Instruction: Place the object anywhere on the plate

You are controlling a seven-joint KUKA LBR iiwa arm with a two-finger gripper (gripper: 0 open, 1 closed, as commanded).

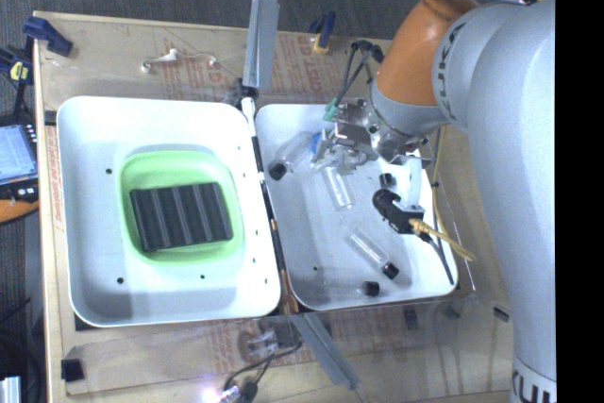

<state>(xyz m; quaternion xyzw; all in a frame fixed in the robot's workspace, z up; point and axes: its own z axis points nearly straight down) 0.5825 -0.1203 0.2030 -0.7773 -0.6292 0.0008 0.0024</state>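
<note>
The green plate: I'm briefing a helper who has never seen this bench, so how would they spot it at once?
Look at the two white bins side by side and take the left bin, away from the arm. The green plate lies in its middle, a rounded square carrying a dark ribbed block. It is the only green thing in either bin; the right bin holds small clear tubes.

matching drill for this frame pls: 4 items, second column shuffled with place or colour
Items:
1. plate
2. ridged dark block
3. claw
4. clear tubes

Descriptions:
A. lying in the right bin
B. green, in the left bin
C. over the right bin's upper part
D. resting on the plate

Pairs: 1-B, 2-D, 3-C, 4-A
</note>
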